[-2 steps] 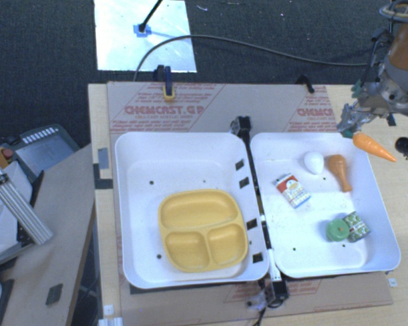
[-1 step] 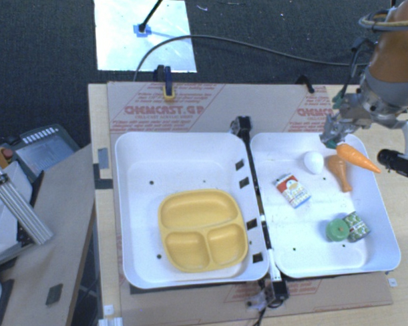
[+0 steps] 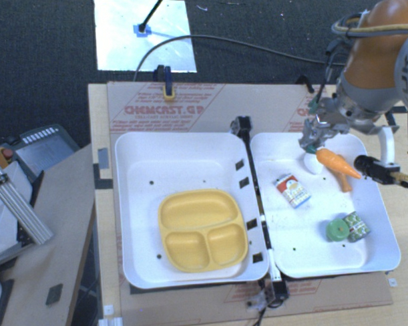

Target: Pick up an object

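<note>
An orange plastic carrot with a green top [image 3: 335, 164] lies in the upper part of the right white bin [image 3: 377, 253], its green end just under the grey two-finger gripper [image 3: 315, 140], which hangs over the bin's back edge; whether the fingers are open or closed cannot be told. A small white rounded object [image 3: 313, 164] sits beside the carrot's green end. Nearer the bin's middle lies a small red-and-white box [image 3: 292, 189], and toward the front a green patterned cylinder with a round green cap [image 3: 346, 228]. The left white bin [image 3: 138, 195] bears a yellow three-compartment plastic tray [image 3: 201, 229].

Grey arm reaching in from right, claw [image 3: 315, 136] pointing down
</note>
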`<state>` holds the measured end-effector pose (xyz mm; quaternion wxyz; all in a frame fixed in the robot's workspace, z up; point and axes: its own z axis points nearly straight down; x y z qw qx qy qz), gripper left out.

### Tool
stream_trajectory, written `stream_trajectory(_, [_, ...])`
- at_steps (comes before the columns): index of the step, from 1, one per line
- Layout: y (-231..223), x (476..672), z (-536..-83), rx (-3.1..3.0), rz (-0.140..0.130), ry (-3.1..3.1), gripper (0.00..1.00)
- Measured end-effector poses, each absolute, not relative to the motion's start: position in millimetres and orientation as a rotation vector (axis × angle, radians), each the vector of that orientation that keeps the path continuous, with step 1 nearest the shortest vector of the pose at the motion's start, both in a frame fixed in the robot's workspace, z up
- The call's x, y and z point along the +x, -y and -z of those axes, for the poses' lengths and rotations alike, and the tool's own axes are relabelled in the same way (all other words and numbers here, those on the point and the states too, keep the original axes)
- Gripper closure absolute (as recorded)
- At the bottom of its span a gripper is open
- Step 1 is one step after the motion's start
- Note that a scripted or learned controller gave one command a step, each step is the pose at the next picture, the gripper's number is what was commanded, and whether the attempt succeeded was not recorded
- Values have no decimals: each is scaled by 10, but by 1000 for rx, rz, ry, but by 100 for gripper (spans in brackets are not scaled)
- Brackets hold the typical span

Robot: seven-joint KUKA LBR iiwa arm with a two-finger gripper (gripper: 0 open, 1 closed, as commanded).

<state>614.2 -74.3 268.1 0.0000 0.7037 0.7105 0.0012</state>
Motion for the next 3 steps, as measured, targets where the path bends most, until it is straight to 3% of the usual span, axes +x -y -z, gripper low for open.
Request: stream_trajectory(3, [-846,5798,-2378,2213,-2,-2234,100])
